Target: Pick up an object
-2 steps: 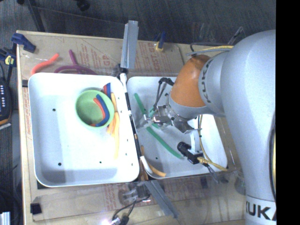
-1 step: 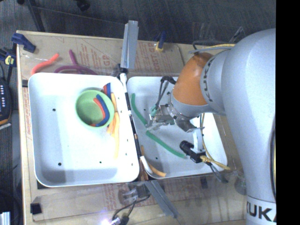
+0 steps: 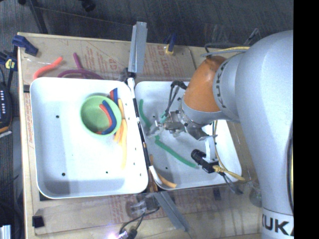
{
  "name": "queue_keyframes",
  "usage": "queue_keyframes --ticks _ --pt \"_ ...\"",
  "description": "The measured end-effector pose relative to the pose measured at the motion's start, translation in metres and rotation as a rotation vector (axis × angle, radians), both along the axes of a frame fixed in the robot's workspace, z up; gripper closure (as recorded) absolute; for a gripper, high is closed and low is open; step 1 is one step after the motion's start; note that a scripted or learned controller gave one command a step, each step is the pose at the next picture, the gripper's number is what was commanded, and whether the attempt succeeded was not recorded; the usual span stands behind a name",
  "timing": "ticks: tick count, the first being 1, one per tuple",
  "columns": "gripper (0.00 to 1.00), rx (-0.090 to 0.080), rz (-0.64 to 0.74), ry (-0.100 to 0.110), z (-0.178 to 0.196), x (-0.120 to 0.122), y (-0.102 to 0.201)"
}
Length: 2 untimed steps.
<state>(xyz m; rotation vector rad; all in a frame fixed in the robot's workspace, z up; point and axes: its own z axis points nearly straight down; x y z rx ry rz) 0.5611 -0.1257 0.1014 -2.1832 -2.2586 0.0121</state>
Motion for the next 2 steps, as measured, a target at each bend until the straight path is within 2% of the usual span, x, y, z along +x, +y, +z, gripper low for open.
queue_keyframes --ticks 1,2 --pt "1.00 -0.003 0.007 0.001 0.0096 0.0001 0.0001" --pt "0.00 -0.003 0.008 0.001 0.0096 0.0001 0.0001"
